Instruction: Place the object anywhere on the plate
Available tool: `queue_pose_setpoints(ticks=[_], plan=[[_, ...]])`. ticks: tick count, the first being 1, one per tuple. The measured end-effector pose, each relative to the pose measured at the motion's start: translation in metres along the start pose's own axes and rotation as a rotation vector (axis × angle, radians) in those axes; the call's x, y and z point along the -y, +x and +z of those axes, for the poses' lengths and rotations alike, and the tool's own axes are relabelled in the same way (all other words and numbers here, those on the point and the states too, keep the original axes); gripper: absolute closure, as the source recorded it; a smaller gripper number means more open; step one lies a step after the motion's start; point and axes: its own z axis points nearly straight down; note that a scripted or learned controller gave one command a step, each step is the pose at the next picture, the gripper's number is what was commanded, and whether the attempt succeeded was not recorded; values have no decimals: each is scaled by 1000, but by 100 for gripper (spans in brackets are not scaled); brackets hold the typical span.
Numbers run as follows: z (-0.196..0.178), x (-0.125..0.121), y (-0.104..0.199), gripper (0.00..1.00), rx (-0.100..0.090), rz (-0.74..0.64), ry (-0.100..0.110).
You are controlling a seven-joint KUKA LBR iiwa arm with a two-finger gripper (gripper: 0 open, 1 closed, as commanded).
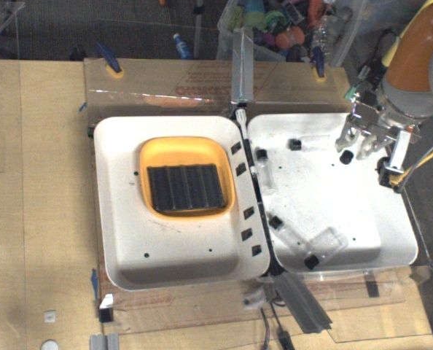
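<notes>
At the near edge I see the worktop [41, 268]. The dark ridged object [186, 188] lies on the yellow plate [149, 154] in the left bin [114, 217], well apart from my claw [362, 138] over the right bin [362, 217]; claw's state I cannot tell.

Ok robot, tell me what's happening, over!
Gripper hovering over right bin's far corner. Black ridged object lying on yellow plate, left bin. Nothing blocking.
</notes>
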Motion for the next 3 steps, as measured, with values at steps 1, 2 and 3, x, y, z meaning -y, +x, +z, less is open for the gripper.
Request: queue_pose_setpoints(ticks=[1, 2, 3], plan=[[-7, -23, 29, 100, -1, -278, -4], [-32, -16, 41, 100, -1, -360, -5], [-57, -17, 40, 100, -1, -392, -5]])
